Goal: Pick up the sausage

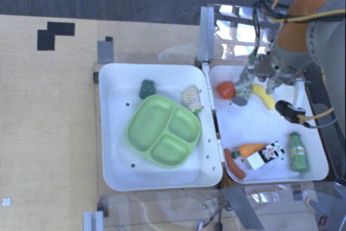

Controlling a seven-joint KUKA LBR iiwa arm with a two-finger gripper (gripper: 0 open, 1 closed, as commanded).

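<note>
One sausage (234, 164) lies at the right bin's (319, 170) lower left; one carrot (252, 149), one banana (263, 96), one tomato (226, 89); gripper (258, 83) released, upper right.

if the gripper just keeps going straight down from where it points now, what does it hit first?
Probably the bare floor of the right bin, between the tomato and the banana. The gripper sits over that gap; depth is unclear, so a finger may clip either. The sausage lies far off that line.
</note>
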